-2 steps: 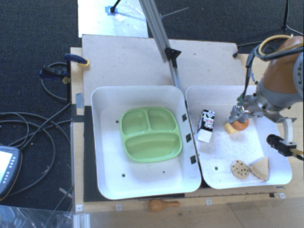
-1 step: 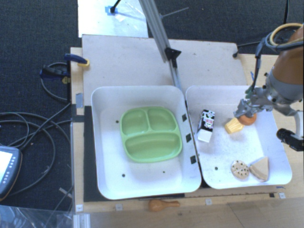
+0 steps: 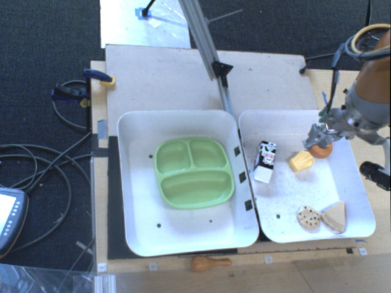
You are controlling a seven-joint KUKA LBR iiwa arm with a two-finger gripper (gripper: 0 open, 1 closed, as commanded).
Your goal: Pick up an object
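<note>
On the right side: grey arm with an orange band (image 3: pixel 371 84) reaches in over the right-hand shallow white bin (image 3: pixel 287 227), which sits on the pale wooden worktop (image 3: pixel 183 78).
End effector: the end effector (image 3: pixel 319 137) hangs low over the upper right part of that bin, just above a small orange round object (image 3: pixel 322 151) and close to it; whether it is clenched or released cannot be told, and nothing can be seen held in it.
Orange round object: lies on the bin floor near the far right wall, partly covered by the end effector from above.
Yellow block: a small pale yellow chunk (image 3: pixel 300 161) lies just beside the orange object, on its left and slightly nearer the camera.
Carton: a small black-and-white milk-carton-shaped box (image 3: pixel 265 161) lies tilted near the left wall of the right bin, well apart from the end effector.
Cookie: a round tan speckled cookie-like piece (image 3: pixel 308 218) rests near the front edge of the right bin.
Wedge: a beige triangular wedge (image 3: pixel 335 217) lies just beside the cookie, on its right.
Left bin: the left-hand shallow white bin (image 3: pixel 137 224) holds a light green plastic divided plate (image 3: pixel 194 172) with three compartments, lying flat near the middle.
Front edge: a small tan wooden pear-shaped piece (image 3: pixel 210 262) lies on the worktop outside the bins, below the left bin.
Left of worktop: black cables (image 3: pixel 43 163) coil on the dark floor.
</note>
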